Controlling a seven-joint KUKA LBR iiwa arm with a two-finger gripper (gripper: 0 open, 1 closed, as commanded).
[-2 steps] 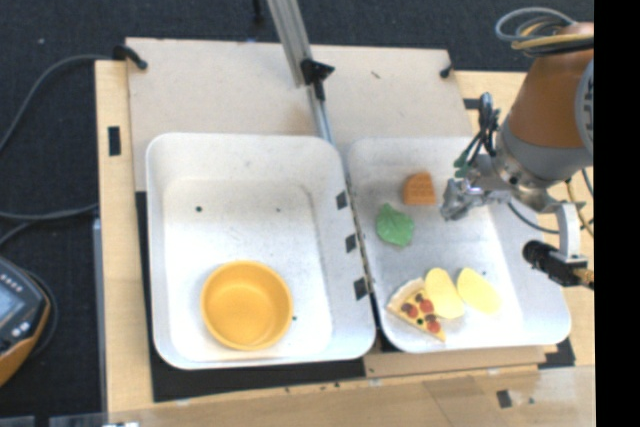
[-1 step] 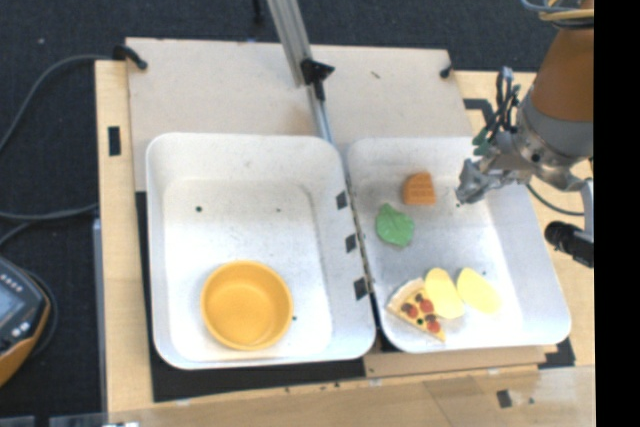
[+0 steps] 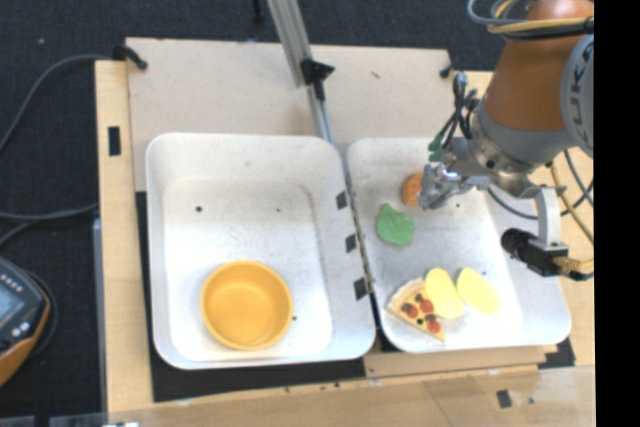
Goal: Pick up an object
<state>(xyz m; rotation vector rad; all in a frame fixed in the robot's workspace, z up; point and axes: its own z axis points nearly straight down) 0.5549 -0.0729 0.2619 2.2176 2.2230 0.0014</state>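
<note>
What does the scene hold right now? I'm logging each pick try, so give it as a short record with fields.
left bin: yellow bowl, near front
right bin: orange item, green item, pizza slice, two yellow pieces
gripper: over right bin's back, beside orange item
held: nothing seen
arm: enters from right

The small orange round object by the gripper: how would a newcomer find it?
Look in the right-hand shallow white bin, near its far side. The small orange round object lies left of the gripper, past the green leafy piece. Unlike the pale yellow pieces near the front, it is orange.
</note>
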